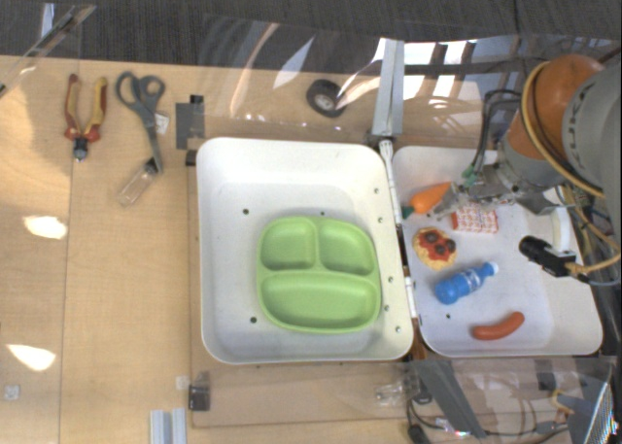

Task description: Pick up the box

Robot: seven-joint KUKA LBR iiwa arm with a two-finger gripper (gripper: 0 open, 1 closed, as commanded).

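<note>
Camera view: one box (pixel 476 220) under my gripper (pixel 473 189), beside one carrot (pixel 429 197), one bottle (pixel 464 282), one sausage (pixel 498 325). My jaws' state I cannot tell.

We see a grey arm (pixel 598 131) with a rounded orange band (pixel 559 92). Black cables (pixel 491 126) loop beside it.

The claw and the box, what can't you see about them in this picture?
- Claw: the camera view is too small and wires crowd it, so open or shut is unclear.
- Box: its print is too blurred to read, and the claw covers its top edge.
- Arm: cut off by the right edge.
</note>
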